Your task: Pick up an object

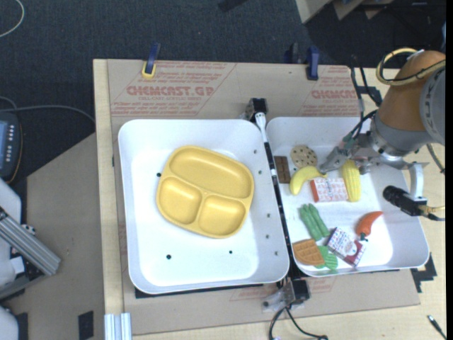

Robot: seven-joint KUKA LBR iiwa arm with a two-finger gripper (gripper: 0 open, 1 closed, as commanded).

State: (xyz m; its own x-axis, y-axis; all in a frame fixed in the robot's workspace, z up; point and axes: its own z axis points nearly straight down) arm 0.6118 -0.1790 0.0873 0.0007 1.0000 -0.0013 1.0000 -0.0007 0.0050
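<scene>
Starting at the near edge of the right bin [403, 250]: finding a toast slice [308, 251], a small printed box [341, 241], a green pod [313, 220] and a red pepper [368, 222] lying loose. Moving farther in, seeing a red-and-white packet [329, 188] resting between a banana [306, 176] and a corn cob [351, 179], all on the bin floor, so judging the pick as not yet done. Hovering just behind the corn cob, the jaws: unable to tell whether apart or together, or touching anything. Reaching in from beyond, the arm [407, 112].
</scene>
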